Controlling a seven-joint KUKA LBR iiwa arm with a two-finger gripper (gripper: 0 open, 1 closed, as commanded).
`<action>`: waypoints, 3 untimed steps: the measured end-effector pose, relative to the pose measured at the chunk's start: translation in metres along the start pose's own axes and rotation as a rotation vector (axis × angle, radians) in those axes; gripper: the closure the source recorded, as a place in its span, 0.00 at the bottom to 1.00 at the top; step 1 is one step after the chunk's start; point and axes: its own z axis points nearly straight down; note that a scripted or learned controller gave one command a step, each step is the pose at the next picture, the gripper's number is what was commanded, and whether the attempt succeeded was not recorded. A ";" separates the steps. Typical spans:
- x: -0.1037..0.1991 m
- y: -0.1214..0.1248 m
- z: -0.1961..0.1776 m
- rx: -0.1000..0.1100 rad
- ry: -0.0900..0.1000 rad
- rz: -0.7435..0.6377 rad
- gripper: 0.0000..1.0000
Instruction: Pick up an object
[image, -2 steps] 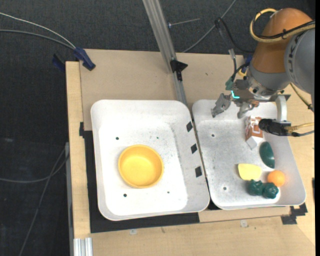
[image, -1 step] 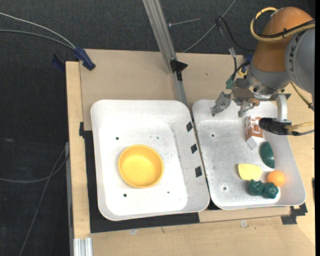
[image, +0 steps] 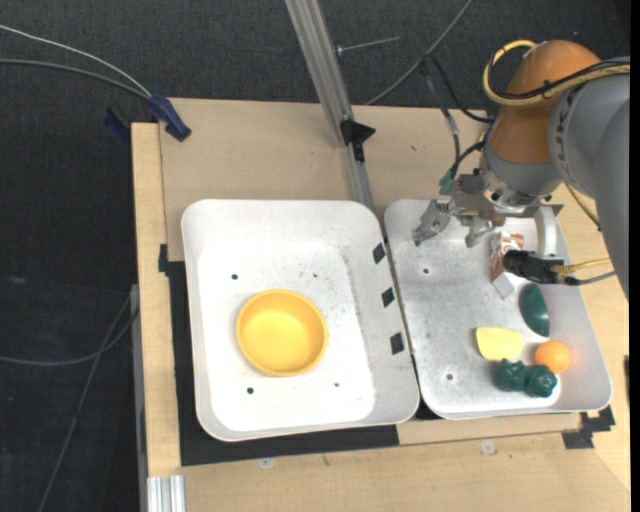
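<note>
So from the overhead camera: the arm (image: 560, 110) comes in from the right and the gripper (image: 455, 222) hangs over the back end of the right bin (image: 440, 330). Fingers look spread apart with nothing between them, just bare bin floor underneath.

The stuff worth grabbing is well apart from it. There's a small wrapped packet (image: 503, 258) just to the gripper's right near the bin's back wall, then a dark green oval (image: 535, 310), a yellow wedge (image: 498, 343), an orange ball (image: 551, 356) and a dark green lump (image: 526, 379) huddled in the near right corner. Left bin (image: 215, 400) has a yellow bowl (image: 281, 331) sitting in the middle.

What I'd worry about: if it drops straight down from here it closes on nothing. And that corner cluster is packed tight, things touching or nearly, so a finger could land on a neighbour and shove the ball away, or pin stuff against the wall.
</note>
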 end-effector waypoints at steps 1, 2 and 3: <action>0.001 0.000 0.052 0.000 0.000 0.000 0.00; 0.002 0.001 0.036 -0.007 0.001 0.000 1.00; 0.000 0.004 -0.010 -0.023 -0.004 -0.001 1.00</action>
